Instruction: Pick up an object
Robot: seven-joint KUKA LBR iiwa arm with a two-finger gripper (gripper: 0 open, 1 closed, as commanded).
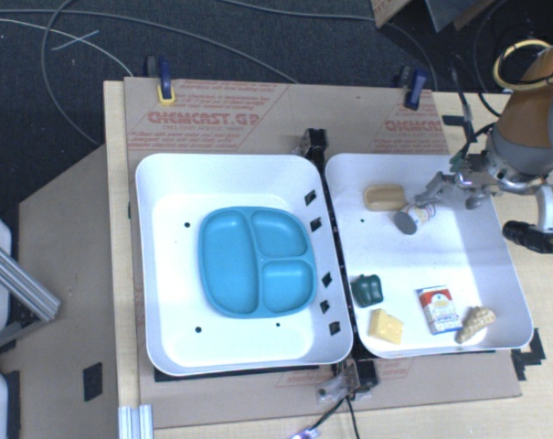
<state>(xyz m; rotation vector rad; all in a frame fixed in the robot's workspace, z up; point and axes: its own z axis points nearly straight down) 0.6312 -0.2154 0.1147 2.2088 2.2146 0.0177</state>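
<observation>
Camera view: 2 white bins side by side on a brown board [212,117] with red print, clamped at the back by 2 blue clamps [165,80].

Left bin [157,245]: 1 blue tray [256,261] with 3 compartments, lying flat about mid-bin.

Right bin [495,263] holds 5 loose items. Tan block [384,197] near the back left. Green object [367,290] at the left wall, close to the divider. Yellow wedge [386,326] just in front of the green object, near the front rim. Red-and-white box [437,308] front centre, lying flat. Beige lumpy piece [476,323] just right of the box, at the front right corner; can't tell if they touch.

Arm [527,126] comes in from the right over the back right of the right bin, orange band visible above the grey wrist. Gripper [411,218] is angled down and to the left, tip just right of the tan block, slightly in front of it. Tip looks dark grey and round from here; open or clenched, can't tell. Nothing visibly between the fingers. Can't tell if the tip touches the bin floor or the tan block.

Black clips [314,210] run along the divider between the bins. Cables on the dark floor behind the bench.
</observation>
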